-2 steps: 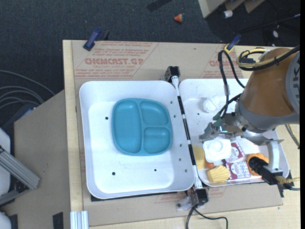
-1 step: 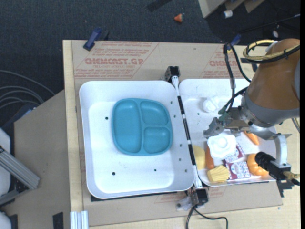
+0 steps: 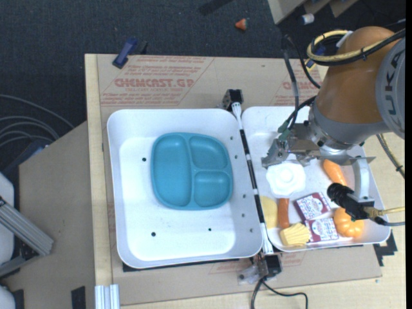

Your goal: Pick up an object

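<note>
My gripper (image 3: pixel 281 154) hangs over the right bin (image 3: pixel 257 122), just above a round white object (image 3: pixel 286 179); the arm's bulk hides most of the fingers. Near it in that bin lie an orange carrot-like piece (image 3: pixel 335 171), a maroon and white packet (image 3: pixel 311 206) with a second packet (image 3: pixel 323 229) below it, a yellow corn-like piece (image 3: pixel 295 235), an orange stick (image 3: pixel 282 212) and an orange fruit-like piece (image 3: pixel 346 224). A black part (image 3: pixel 343 197) juts over the bin's right side.
The left bin (image 3: pixel 122 192) holds a blue divided plate (image 3: pixel 191 170). Black clips (image 3: pixel 232 98) sit where the bins meet, at back and front. A small blue object (image 3: pixel 125 52) lies at the bench's far left corner. Cables trail from the arm.
</note>
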Controlling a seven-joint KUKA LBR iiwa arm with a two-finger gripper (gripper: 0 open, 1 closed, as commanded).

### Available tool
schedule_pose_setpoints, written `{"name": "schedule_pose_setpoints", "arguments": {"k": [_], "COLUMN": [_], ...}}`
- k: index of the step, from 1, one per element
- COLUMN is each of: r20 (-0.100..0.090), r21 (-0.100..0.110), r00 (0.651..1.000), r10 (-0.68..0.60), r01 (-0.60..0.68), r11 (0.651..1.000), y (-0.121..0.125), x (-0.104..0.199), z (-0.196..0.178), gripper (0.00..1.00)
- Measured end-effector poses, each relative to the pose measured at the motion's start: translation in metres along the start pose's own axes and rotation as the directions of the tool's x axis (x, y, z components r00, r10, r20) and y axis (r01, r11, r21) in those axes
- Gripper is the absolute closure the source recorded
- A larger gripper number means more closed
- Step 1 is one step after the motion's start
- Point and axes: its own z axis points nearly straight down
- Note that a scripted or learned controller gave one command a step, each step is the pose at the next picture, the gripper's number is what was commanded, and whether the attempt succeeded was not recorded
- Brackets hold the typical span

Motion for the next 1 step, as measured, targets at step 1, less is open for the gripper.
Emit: {"name": "schedule_pose_setpoints", "arguments": {"k": [1], "r20": [0.001], "r21": [-0.001], "r00": [1.000], "r10": [0.001], "r01": [-0.001], "r11": [1.000], "y": [0.0334], "x": [-0.0637], "z": [-0.0242], "gripper": [1.00]}}
